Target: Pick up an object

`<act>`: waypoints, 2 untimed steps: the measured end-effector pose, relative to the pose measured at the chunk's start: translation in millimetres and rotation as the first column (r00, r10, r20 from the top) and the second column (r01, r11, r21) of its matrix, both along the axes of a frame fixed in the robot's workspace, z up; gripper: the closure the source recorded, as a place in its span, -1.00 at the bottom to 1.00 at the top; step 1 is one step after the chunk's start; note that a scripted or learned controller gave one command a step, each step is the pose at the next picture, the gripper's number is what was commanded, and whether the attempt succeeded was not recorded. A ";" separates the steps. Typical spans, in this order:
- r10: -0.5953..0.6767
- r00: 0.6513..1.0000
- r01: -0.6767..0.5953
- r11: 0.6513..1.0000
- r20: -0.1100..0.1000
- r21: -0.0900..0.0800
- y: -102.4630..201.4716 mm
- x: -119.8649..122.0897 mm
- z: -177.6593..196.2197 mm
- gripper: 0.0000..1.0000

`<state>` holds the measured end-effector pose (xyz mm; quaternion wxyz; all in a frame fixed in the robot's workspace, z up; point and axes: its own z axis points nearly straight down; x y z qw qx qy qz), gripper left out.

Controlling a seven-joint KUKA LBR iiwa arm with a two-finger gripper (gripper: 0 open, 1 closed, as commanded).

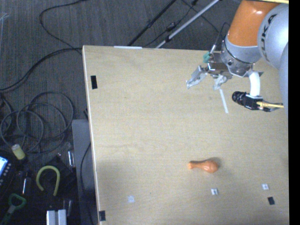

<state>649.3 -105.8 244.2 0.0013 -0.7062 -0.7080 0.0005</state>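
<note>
The claw (206, 81) hangs over the far right part of the bench (140, 125), its two metal fingers (193, 82) spread apart with nothing between them. One finger reaches left and the other (219, 82) points down toward the near side. Above the claw sits the grey wrist, and above that the orange band (248, 20) of the arm, which comes in from the right edge. A white tube (254, 84) curves down from the wrist to a black fitting (246, 100) just right of the claw, and a thin white rod (224, 102) slants down below the fingers.

The task's thing, one orange pear-shaped object (205, 166), lies on its side on the bare light-wood bench top, well apart from the claw, toward the near side and a little right of the middle. Its narrow end points left. It lies loose on the bench surface, in no container.

On the bench there are also several small marks: one black mark (93, 82) near the far left edge, one (101, 215) at the near left edge, and three small ones (214, 191) near the right corner.

Left of the bench, on the dark carpet (42, 32), lie coiled black cables (37, 121), one yellow-green hook-shaped tool (48, 177) and one small pale cylinder (18, 151).
</note>
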 end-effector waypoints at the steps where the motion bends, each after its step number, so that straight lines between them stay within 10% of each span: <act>1: 0.104 0.995 -0.104 0.995 0.000 -0.005 -67.4 18.1 -60.3 -1.00; 2: 0.306 0.952 -0.306 0.952 0.000 -0.004 -114.1 18.7 -148.3 -1.00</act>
